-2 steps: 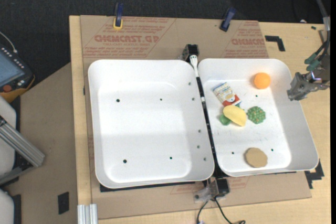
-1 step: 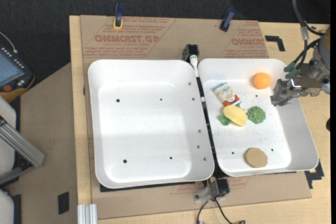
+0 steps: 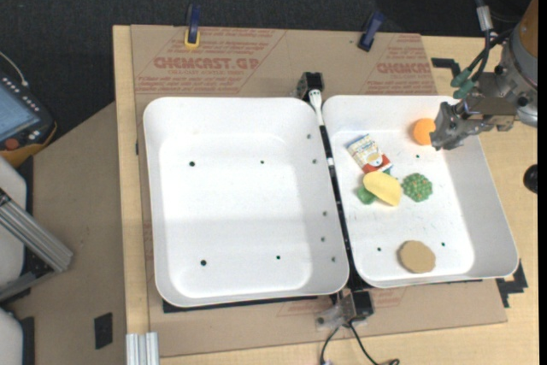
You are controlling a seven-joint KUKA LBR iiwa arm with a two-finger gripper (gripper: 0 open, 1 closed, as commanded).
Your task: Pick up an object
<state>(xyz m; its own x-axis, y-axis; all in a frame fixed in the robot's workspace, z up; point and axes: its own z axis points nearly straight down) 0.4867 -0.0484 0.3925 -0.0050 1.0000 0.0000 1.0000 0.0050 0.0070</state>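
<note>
The right bin (image 3: 479,209) holds several small objects. An orange ball (image 3: 422,131) lies near its back right. A white, blue and red packet (image 3: 368,152) sits toward the middle, with a yellow piece (image 3: 382,189) over a green one just in front of it. A green bumpy ball (image 3: 417,186) rests beside the yellow piece, and a tan round disc (image 3: 417,256) lies near the front edge. My gripper (image 3: 448,136) hangs at the bin's back right, right next to the orange ball, with nothing seen between its fingers.
The left bin (image 3: 171,184) stands beside the right one, with a black hinge strip (image 3: 329,175) between them. Both sit on a cardboard sheet (image 3: 256,55) held by blue clamps (image 3: 193,28) at the back. Cables hang at the upper right.
</note>
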